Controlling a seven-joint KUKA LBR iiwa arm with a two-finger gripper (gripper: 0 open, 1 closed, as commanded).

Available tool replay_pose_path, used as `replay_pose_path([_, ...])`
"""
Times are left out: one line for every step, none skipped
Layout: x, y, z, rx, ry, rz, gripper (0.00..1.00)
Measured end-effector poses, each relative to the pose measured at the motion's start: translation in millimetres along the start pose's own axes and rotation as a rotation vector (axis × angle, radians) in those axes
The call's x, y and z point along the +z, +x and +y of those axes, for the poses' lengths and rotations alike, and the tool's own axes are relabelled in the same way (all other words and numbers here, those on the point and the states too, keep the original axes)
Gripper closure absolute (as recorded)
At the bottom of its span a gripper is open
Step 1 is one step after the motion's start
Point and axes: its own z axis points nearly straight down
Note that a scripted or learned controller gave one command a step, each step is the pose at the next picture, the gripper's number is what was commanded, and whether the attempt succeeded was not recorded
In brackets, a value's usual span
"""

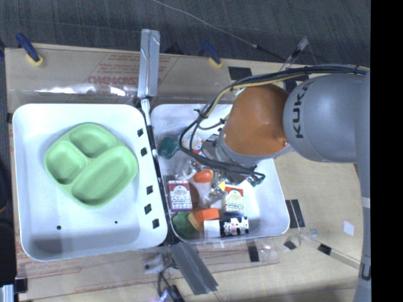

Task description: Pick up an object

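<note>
While claw (211,180) state unclear | red-white carton (180,195) lies lengthwise top-to-bottom.

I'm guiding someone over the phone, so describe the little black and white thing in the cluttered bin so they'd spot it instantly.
Look in the right bin, the one the arm reaches into. Go to its near edge, right of the orange block. The black-and-white toy sits there, the one piece with cow-like blotches among red, orange and green neighbours.

Grey arm (327,121) from the right, orange-banded wrist (255,121) downward
</note>
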Motion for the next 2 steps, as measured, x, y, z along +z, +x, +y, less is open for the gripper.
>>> replay_pose_path([0, 1, 26, 0.082, 0.001, -0.002, 0.0])
replay_pose_path([0, -13, -4, -0.049, -0.001, 0.002, 0.0])
